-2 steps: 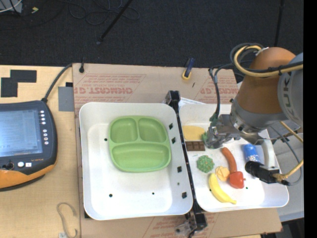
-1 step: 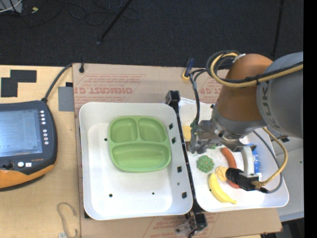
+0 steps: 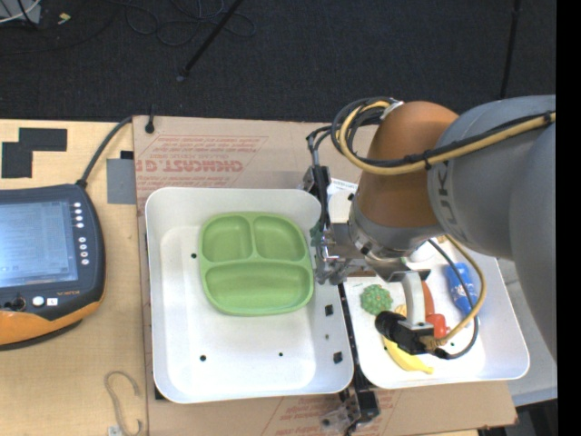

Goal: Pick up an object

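The right bin (image 3: 508,357) holds several small things: a green knobbly toy (image 3: 375,298), a yellow banana (image 3: 408,360), a blue item (image 3: 460,284) and an orange-red piece (image 3: 438,323). The grey and orange arm (image 3: 408,180) hangs over this bin and hides much of it. My gripper (image 3: 326,260) sits low at the bin's left wall, by the divide between the two bins and just left of the green toy. I see nothing held in it.
The left bin (image 3: 182,352) bears a green divided plate (image 3: 256,263) in its upper middle. A tablet with an orange case (image 3: 41,252) lies on the bench at the far left. Cardboard (image 3: 209,157) lies under the bins.
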You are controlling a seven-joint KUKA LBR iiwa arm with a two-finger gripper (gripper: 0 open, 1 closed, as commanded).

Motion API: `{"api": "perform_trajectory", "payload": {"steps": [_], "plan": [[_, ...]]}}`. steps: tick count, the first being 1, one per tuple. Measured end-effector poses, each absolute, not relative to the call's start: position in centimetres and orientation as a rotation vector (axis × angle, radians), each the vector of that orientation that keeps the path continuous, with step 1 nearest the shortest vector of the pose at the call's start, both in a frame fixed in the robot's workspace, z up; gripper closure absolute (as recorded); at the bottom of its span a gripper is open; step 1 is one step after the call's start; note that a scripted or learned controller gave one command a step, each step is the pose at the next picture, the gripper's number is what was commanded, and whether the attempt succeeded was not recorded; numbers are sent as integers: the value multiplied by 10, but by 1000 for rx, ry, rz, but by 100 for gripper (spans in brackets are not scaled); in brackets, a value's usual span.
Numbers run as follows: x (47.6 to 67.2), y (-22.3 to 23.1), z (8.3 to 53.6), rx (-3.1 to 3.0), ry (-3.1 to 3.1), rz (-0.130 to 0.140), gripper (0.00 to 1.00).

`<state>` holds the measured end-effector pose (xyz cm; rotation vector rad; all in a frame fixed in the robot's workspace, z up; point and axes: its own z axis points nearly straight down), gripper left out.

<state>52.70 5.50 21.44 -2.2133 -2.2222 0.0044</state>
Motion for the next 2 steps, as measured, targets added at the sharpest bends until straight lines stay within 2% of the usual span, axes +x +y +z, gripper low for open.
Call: {"api": "perform_trajectory", "payload": {"steps": [1,2], "plan": [[525,71,237,-2218,-2222,1,100],[522,69,233,-2219,-2220,6,100]]}}
